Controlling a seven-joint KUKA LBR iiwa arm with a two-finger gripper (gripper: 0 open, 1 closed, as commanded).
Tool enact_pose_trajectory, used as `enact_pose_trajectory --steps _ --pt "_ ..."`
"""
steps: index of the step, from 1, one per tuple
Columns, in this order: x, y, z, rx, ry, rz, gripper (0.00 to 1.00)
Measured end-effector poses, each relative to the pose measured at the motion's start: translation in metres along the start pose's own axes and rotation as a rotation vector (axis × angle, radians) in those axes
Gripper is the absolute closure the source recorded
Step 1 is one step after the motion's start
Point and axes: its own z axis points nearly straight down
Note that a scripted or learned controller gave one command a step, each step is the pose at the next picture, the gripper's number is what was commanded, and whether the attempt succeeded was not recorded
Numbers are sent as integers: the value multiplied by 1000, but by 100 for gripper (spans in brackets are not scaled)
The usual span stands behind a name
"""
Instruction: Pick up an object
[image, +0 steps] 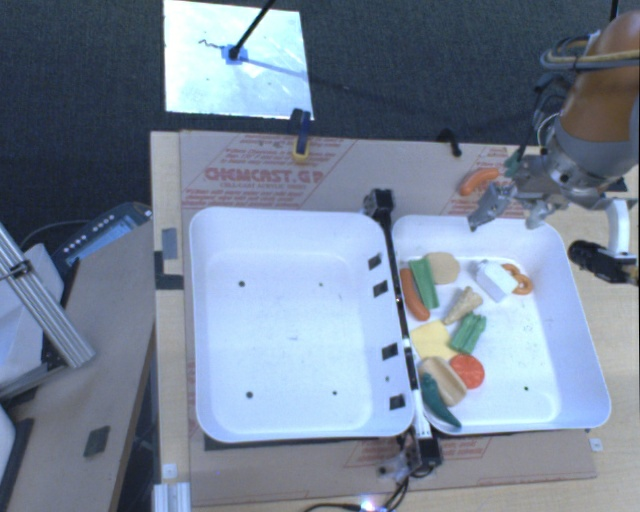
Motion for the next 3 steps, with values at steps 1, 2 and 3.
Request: enact_pose_trajectory --steps 1,2,3 --pt "-40 -57 116 14 1 7 0" --pt "2 -52 182 6 3 -4 0" --pt "-2 -51 168 -1 0 -1 100"
